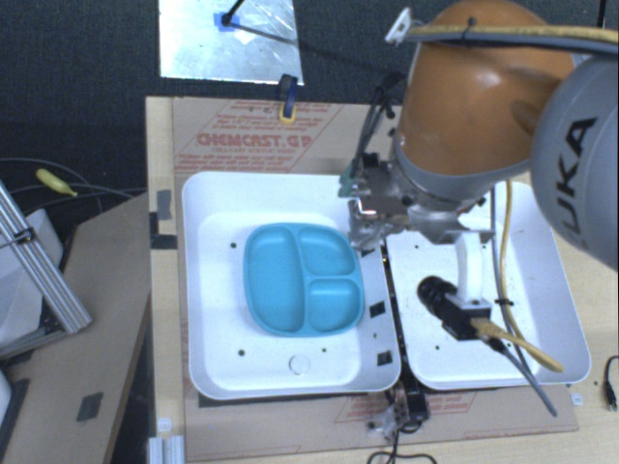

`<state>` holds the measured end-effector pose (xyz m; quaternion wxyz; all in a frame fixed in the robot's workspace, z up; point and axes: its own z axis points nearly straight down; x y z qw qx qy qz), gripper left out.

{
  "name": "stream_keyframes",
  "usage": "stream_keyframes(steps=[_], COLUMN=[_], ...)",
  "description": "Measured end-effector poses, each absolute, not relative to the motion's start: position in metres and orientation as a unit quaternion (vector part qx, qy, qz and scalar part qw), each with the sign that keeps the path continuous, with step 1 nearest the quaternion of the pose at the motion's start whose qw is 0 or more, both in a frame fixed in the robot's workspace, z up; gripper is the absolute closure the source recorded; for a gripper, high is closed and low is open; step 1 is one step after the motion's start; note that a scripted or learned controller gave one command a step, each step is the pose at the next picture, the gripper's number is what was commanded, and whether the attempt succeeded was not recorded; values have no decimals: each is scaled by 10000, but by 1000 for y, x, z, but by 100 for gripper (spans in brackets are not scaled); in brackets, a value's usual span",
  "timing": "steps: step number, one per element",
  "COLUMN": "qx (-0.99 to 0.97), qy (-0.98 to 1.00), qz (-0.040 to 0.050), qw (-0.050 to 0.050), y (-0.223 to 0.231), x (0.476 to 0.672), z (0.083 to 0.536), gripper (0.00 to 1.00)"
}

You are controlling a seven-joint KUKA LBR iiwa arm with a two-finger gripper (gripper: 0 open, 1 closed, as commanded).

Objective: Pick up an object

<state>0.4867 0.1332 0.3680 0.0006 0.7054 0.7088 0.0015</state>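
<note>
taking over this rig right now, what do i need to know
The gripper is over the right edge of the left bin, beside the far right corner of the blue plate; no hold on it is visible.
The blue plate lies flat in the left bin.
Done: nothing lifted yet.
Left: grip the plate and lift it.

The arm [484, 95] covers the right bin's [542, 288] far edge and runs off the picture's right edge.
</note>
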Motion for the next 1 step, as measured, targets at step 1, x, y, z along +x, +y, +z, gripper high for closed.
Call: stream_keyframes(steps=[1], qx=[7046], qy=[7096], qz=[23], qw=[11], y=[133], x=[487], z=[379], gripper=[100])
